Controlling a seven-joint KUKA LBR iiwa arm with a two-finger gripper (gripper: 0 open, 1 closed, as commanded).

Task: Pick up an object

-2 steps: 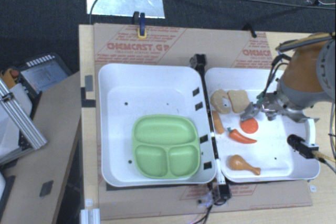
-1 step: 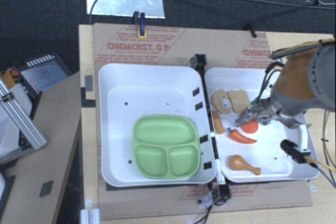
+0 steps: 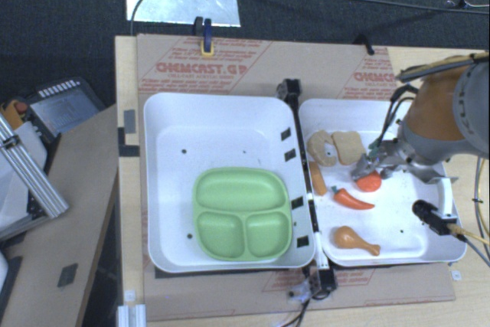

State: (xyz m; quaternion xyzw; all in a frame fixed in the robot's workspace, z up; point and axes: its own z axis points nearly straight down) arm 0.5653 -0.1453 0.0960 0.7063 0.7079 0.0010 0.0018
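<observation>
In the right bin [image 3: 398, 241], my gripper [image 3: 370, 168] is down low over a small red round object [image 3: 370, 183], like a tomato, and touches its top. Just below it lies a red-orange pepper [image 3: 353, 199]. An orange carrot [image 3: 317, 178] lies along the bin's left wall. A tan bread-like piece [image 3: 346, 145] and a beige ring-shaped piece [image 3: 321, 147] rest at the bin's upper left. A toy chicken drumstick [image 3: 355, 240] lies near the front wall. The arm [image 3: 440, 115] reaches in from the right.
The left bin [image 3: 172, 126] holds a green divided plate [image 3: 241, 213]. A black divider clip strip [image 3: 295, 142] runs between the bins. Cables [image 3: 436, 222] hang off the arm at the right bin's right wall. A grey device [image 3: 61, 109] sits off the bench at left.
</observation>
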